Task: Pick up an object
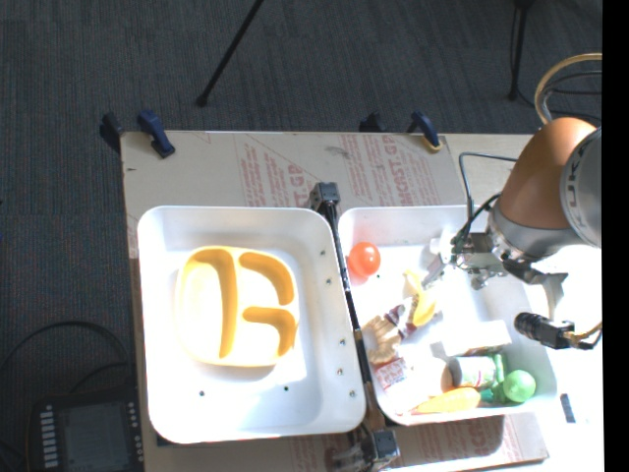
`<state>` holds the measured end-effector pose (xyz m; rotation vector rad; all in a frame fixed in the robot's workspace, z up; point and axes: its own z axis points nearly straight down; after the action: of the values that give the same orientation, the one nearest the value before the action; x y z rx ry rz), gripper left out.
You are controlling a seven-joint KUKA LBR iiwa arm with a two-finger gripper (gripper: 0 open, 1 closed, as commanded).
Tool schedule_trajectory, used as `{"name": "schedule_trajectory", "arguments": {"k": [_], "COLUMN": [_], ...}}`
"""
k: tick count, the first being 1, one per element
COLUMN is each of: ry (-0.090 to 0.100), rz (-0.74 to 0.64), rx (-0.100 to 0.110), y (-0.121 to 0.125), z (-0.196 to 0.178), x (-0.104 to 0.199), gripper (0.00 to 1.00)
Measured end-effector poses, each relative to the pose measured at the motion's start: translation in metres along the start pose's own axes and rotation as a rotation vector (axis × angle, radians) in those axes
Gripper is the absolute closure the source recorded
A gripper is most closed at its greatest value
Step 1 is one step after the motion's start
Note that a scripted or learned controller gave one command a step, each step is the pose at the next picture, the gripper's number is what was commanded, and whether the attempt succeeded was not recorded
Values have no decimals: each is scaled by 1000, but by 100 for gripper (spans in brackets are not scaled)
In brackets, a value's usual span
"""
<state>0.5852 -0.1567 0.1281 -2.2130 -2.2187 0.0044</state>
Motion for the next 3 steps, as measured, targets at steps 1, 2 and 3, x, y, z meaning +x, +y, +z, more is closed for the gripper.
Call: {"name": "schedule_trajectory", "arguments": {"k": [1,2,3], "ry": [-7,-7,-7], "rz": [2,5,7], "rx": [-16,-23,-25], "y": [-4,-21,-25], "z": [35,35,35], "x": [28,33,34], "gripper": [0,0,0]}}
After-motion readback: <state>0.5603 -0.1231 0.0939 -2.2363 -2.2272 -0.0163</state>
